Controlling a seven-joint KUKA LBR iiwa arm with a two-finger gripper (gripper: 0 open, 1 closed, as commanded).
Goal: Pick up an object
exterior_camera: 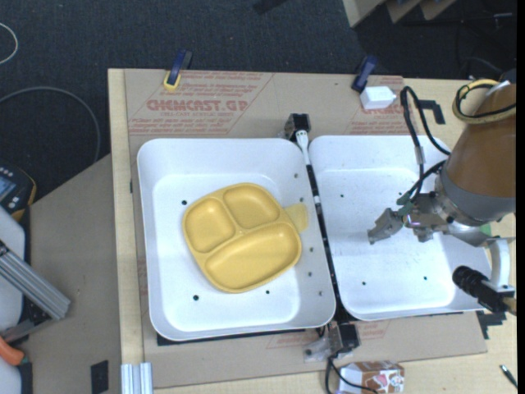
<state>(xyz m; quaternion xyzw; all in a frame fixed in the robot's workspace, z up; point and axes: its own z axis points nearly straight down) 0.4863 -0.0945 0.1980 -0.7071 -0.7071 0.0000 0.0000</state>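
We see the gripper (pixel 385 226) over the right bin (pixel 361 290), its claw's state unclear; yellow divided plate (pixel 241 236) lies left of it.

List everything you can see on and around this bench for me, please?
divided plate: one, yellow, in the left bin
bins: two, white, side by side; left bin, right bin
board: one, brown with red print, under the bins
clamps: two, blue, far edge of the board; left one, right one
block: one, white, beside the right clamp
arm: one, grey and orange, over the right bin
claw: one, grey, above the right bin's floor
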